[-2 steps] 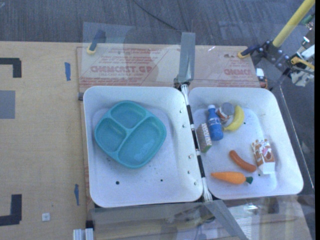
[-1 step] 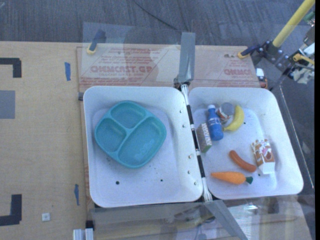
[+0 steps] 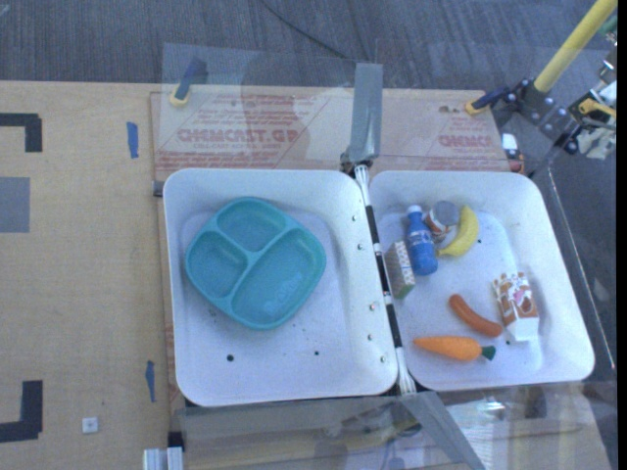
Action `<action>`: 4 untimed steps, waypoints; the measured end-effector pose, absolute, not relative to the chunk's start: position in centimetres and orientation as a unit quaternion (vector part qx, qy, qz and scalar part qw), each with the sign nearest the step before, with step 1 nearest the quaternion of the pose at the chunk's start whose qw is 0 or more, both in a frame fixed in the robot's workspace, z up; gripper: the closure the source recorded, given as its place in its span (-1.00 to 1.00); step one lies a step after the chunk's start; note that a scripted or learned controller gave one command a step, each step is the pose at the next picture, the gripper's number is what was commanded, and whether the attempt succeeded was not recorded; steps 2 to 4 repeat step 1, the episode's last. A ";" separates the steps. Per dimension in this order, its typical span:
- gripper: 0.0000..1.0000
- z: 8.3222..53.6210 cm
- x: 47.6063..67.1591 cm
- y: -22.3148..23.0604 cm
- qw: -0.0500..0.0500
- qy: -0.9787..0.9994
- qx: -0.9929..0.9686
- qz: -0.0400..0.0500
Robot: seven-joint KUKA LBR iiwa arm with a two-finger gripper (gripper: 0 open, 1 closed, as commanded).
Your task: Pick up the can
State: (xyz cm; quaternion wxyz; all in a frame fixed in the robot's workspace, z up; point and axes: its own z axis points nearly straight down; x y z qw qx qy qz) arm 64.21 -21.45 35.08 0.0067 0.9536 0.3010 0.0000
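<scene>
The can [image 3: 445, 215] stands in the back part of the right bin [image 3: 558, 262]. It is small, with a grey top and a brownish side. A blue bottle [image 3: 421, 244] lies just to its left and a banana [image 3: 462, 231] curves round its right side, both close against it.
The right bin also holds a small brown box [image 3: 400, 268], a sausage [image 3: 474, 315], a carrot [image 3: 451, 348] and a small carton [image 3: 516, 305]. A teal divided plate [image 3: 256, 261] lies in the left bin [image 3: 196, 360]. A yellow pole with clamps [image 3: 568, 52] stands beyond the back right corner.
</scene>
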 end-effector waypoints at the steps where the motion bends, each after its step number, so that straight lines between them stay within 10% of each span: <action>1: 1.00 36.1 64.3 -21.4 0.008 0.303 0.953 0.001; 4: 1.00 36.1 64.3 -21.4 0.008 0.303 0.953 0.001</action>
